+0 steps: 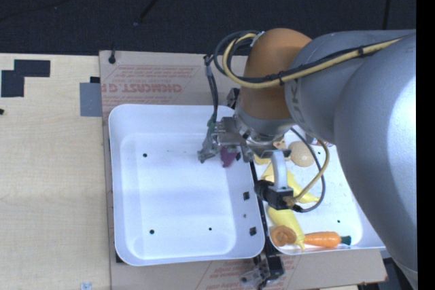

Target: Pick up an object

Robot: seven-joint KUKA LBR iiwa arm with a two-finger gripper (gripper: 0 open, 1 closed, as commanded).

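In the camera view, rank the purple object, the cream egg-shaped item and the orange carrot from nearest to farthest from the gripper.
Measured from the gripper:
1. Purple object, right beside it at the left bin's right edge.
2. Cream egg-shaped item, in the right bin, partly behind the arm.
3. Orange carrot, at the right bin's front edge.

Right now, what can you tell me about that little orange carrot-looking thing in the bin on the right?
The carrot looks like a small toy, smooth and shiny like plastic, bright orange with a dark green tip at its right end. It lies flat, on its side, pointing left to right, near the front edge of the right bin. Its left end meets a round orange-yellow piece; whether they actually touch is hard to tell. The claw is nowhere near it.
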